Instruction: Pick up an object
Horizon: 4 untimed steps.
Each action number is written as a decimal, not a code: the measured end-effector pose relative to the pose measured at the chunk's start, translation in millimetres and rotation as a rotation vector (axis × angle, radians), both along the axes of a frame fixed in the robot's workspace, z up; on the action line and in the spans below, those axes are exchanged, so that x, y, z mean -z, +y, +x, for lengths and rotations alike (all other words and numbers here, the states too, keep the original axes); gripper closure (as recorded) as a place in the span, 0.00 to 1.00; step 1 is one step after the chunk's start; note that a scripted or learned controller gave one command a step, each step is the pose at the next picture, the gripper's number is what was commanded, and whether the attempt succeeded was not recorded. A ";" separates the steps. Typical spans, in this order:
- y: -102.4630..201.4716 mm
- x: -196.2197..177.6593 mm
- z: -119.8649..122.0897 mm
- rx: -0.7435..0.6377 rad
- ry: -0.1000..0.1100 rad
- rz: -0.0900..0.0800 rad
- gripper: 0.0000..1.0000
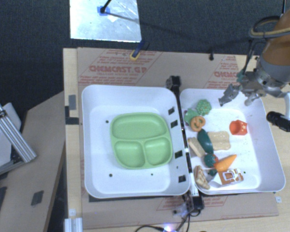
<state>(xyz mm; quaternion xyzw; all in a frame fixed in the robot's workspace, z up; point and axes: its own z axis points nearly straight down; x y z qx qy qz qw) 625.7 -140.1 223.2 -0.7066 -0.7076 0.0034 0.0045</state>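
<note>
Gripper position: gripper [238,94] hovers above the far edge of the right bin [268,151], arm [280,47] entering from the right.
Jaws: two grey prongs spread apart, nothing between them; reads as wide and empty.
Candidate objects: all in the right bin — red pepper-like piece [238,127] alone, nearest the gripper; green broccoli-like piece [203,106]; orange pretzel-shaped piece [197,123]; dark green piece [205,141]; beige bread slice [220,140]; carrot [225,162]; small printed packet [231,177].
Left bin: left bin [94,144] holds a green divided tray [139,140], compartments bare.
Risk, crowding: the toys left of centre touch or overlap; a descent there likely nudges a neighbour or pinches two at once.
Risk, flat items: bread slice and packet lie low; jaws may close over them and come up bare.
Risk, wall: the pieces nearest the divider [181,139] leave little room for one prong.
Safest pick, my judgement: the red piece, standing apart.
Writing: red print on the cardboard sheet [117,67] under the bins reads roughly "CHEMCAST", repeated at far right; the rest is too blurred. Packet print illegible.
</note>
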 end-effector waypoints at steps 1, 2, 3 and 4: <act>0.4 -8.1 2.3 -0.002 -0.012 -0.002 0.00; -0.3 54.6 0.7 0.000 -0.008 -0.001 0.00; -6.5 100.0 -4.4 0.000 -0.011 -0.002 0.00; -5.9 140.4 -4.2 0.000 -0.010 -0.001 0.00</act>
